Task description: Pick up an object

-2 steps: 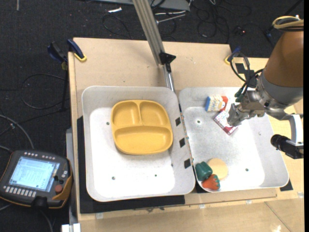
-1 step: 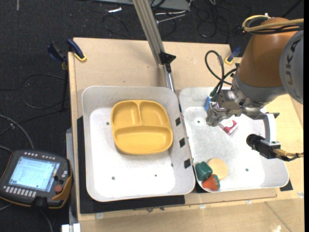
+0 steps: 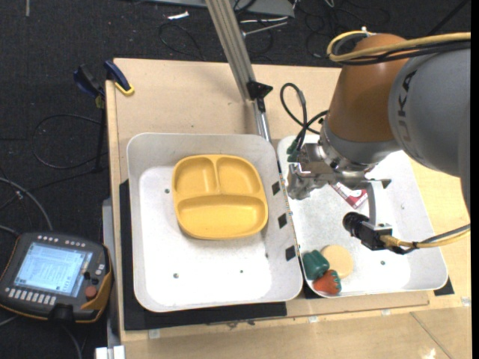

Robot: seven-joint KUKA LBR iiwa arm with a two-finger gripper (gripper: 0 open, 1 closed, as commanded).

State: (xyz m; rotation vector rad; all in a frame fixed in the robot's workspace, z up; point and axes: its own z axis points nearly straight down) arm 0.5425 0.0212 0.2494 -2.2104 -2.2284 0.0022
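The gripper (image 3: 329, 176) is positioned low over the far half of the right bin (image 3: 419, 223), and whether its jaws are parted or closed cannot be told, since they are masked by the wrist; nothing is seen held. The nearest candidates, a green object (image 3: 314, 261), an orange-red object (image 3: 327, 281) and a pale round object (image 3: 339, 258), are clustered touching at the bin's near-left corner, nearer the camera than the gripper, while a reddish item (image 3: 355, 196), possibly flat, lies just beside it. A yellow divided tray (image 3: 220, 196) is contained in the left bin (image 3: 194, 275).
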